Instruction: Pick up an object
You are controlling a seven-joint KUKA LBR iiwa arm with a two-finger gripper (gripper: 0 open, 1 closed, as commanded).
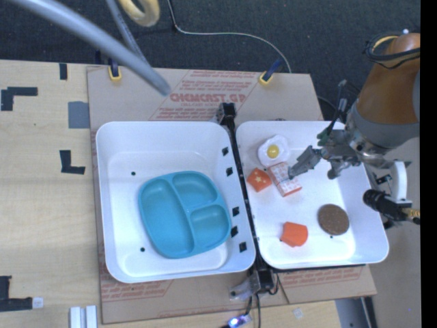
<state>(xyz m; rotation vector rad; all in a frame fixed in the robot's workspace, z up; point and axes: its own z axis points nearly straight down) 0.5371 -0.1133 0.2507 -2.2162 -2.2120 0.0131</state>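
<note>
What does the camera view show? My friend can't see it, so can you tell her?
A grey robot arm's gripper hangs over the right white bin, near a fried-egg toy, a small packet, two orange pieces and a brown disc. The left bin holds a blue divided plate.

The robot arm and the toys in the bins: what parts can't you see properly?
- Tool in the camera view: too small and dark to read its grip.
- Arm: cut off by the right edge.
- Boxy toy beside the tool: its label is too blurred to read.
- Brown disc: too small to identify.
</note>
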